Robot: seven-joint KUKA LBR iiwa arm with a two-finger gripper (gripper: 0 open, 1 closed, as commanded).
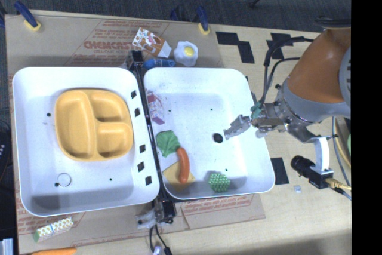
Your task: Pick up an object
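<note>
Cardboard sheeting covers the tabletop [119, 33] under both bins on my feed. Nearest me, in the right white plastic bin [250, 173], I see a green knobbly ball [218, 181], an orange sausage-shaped toy [183, 164] and a green leafy lettuce piece [167, 141]. Over that bin's right side hang the grey two-finger jaws [234, 128], beside a small black round object [218, 138]; I cannot tell how far apart they stand. Left, a yellow compartment tray [94, 123] fills the other white bin [24, 146].

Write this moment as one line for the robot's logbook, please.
gripper: above right bin, holding nothing | hot dog, green ball, green leaf: lying in bin | pick: not yet done
</note>
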